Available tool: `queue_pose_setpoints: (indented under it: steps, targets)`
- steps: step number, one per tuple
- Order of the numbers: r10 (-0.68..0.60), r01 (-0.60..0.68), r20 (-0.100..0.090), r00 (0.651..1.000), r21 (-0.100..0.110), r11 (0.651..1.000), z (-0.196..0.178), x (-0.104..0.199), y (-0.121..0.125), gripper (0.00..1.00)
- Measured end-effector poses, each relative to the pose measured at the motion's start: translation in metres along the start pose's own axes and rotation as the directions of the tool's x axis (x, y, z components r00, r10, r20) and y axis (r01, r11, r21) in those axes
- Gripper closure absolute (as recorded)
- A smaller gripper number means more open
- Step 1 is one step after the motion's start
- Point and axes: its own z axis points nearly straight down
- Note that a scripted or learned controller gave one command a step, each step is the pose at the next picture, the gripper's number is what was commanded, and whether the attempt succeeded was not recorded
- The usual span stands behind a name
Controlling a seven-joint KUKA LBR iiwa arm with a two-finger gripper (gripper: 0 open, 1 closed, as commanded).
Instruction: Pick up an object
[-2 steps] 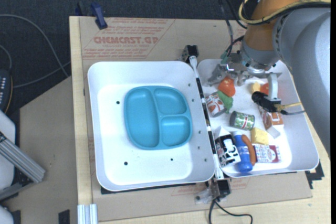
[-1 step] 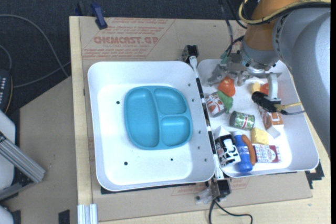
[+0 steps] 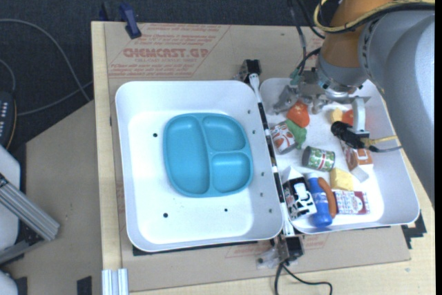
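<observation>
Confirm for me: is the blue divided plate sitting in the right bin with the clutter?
No, the blue divided plate lies alone in the left bin.

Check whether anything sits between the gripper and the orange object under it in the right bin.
Nothing visible does. The gripper hangs right over the orange object at the far end of the right bin; the small can lies nearer the camera, off to the side.

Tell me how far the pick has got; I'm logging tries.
Done: the arm has reached over the right bin, its pincer low beside the orange object. In hand: I can't see anything between its fingers. Left: grasping and lifting; the green can, blue bottle and other items lie in the bin.
</observation>
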Motion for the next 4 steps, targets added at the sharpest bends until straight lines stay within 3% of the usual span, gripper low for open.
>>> queue_pose_setpoints:
  steps: [4]
  targets:
    - [-0.001, 0.001, 0.000, 1.000, -0.001, 1.000, 0.0000, 0.0017, 0.0018, 0.00]
